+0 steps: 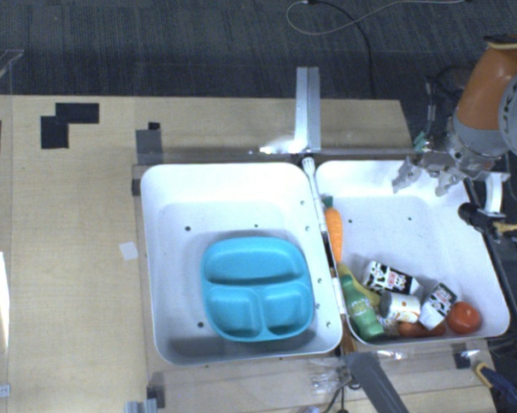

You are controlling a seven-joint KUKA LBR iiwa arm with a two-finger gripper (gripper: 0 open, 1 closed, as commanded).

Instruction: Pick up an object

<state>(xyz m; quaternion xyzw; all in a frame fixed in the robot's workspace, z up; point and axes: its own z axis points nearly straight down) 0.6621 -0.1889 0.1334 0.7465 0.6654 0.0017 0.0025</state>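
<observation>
My gripper (426, 178) hangs over the far right corner of the right bin (413, 229), open, with nothing between its fingers. Well below it, the objects are piled along the bin's near edge: a green bottle (360, 306), a black-and-white carton (388, 279), a small white can (403, 307), another black-and-white pack (438, 302) and a red tomato (463, 318). An orange carrot (333, 230) lies along the bin's left wall. The gripper is apart from all of them.
The left bin (170, 248) holds a blue divided tray (257, 287). A metal post (308, 109) rises behind the wall between the bins. The middle and far part of the right bin floor is bare.
</observation>
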